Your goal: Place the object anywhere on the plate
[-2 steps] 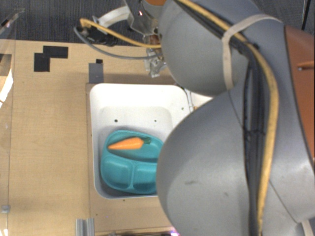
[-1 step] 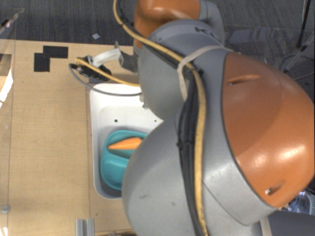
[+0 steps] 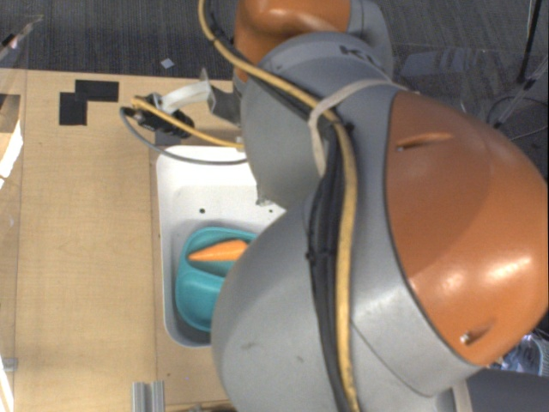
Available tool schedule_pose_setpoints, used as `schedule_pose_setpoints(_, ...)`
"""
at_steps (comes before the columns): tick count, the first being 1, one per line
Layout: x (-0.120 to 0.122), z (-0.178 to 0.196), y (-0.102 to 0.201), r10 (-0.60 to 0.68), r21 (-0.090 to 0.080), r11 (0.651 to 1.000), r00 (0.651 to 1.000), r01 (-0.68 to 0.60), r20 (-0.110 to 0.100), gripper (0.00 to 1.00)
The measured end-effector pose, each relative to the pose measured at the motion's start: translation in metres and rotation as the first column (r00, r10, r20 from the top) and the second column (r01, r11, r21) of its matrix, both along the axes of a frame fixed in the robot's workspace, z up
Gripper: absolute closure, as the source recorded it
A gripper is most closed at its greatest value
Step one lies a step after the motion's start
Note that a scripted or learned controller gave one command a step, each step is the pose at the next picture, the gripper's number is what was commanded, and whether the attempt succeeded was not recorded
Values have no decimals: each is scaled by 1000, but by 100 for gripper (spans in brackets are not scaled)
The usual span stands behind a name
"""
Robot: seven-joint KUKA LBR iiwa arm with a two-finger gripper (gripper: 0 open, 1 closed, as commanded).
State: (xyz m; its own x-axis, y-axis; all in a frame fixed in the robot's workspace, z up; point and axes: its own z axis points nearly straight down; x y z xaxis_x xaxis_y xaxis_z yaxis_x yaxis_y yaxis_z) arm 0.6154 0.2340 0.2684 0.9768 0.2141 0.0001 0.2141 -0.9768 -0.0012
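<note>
An orange carrot-shaped object point(image 3: 219, 251) lies on a teal plate point(image 3: 196, 297) in the near part of a white bin point(image 3: 184, 196). The arm's bulk covers the plate's right side. My gripper point(image 3: 221, 101) is at the far rim of the bin, well away from the plate and the orange object, and the wrist mostly hides it. Nothing can be made out in its grasp.
The big grey and orange arm point(image 3: 386, 230) blocks the right and middle of the view, including most of the bin. Bare wooden bench point(image 3: 77, 230) stretches to the left, with a black marker shape point(image 3: 86, 101) at its far end.
</note>
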Motion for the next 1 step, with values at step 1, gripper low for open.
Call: schedule_pose_setpoints(1,0,0,0,0,0,1000,1000,0,0,0)
